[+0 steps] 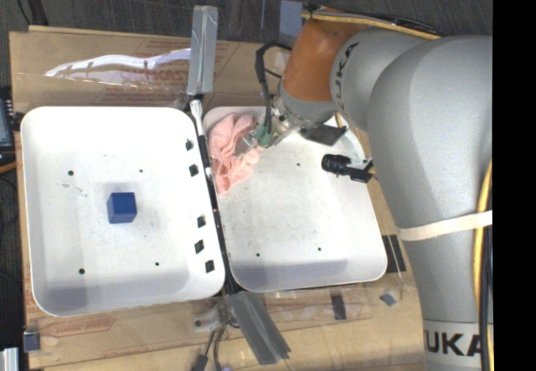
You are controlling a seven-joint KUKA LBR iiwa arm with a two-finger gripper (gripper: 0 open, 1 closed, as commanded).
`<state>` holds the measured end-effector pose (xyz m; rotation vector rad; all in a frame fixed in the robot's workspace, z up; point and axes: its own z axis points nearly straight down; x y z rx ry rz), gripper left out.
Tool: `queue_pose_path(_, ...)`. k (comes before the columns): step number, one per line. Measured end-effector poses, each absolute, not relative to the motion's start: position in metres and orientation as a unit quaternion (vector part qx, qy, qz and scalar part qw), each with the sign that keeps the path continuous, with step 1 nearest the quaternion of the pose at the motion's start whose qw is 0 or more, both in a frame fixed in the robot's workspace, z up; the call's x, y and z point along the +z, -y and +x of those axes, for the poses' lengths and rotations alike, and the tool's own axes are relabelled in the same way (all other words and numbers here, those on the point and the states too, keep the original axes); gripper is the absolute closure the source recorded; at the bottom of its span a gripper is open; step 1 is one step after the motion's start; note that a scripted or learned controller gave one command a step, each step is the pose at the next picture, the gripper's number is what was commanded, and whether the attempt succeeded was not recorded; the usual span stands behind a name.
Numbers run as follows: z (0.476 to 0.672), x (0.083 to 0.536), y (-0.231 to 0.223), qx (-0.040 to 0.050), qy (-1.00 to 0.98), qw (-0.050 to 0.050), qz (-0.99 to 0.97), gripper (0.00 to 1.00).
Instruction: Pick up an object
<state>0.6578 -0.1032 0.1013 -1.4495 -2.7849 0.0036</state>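
A crumpled pink cloth [230, 152] lies in the back left corner of the right bin [301, 269]. My gripper [261, 137] is down at the cloth's right edge, under the orange-banded wrist, touching or just over the fabric. A small blue cube [122, 207] sits alone in the left bin [100, 294], far from the gripper. The wrist and arm hide the back right part of the right bin.
A black part [345, 165] sticks out near the right bin's right side. Black clips [201, 218] line the divider between the bins. Cardboard and a plastic wrapper [117, 68] lie behind the left bin. The grey arm fills the right side.
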Motion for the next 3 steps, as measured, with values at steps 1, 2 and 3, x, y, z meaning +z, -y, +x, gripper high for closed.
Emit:
queue_pose_path(1,0.657,0.250,0.077,0.0010,0.852,0.001,-0.524,1.00)
queue_pose_path(2,0.657,0.242,0.109,0.0014,0.832,0.001,-0.555,1.00)
queue_pose_path(3,0.657,0.233,0.145,0.0011,0.819,0.001,-0.574,1.00)
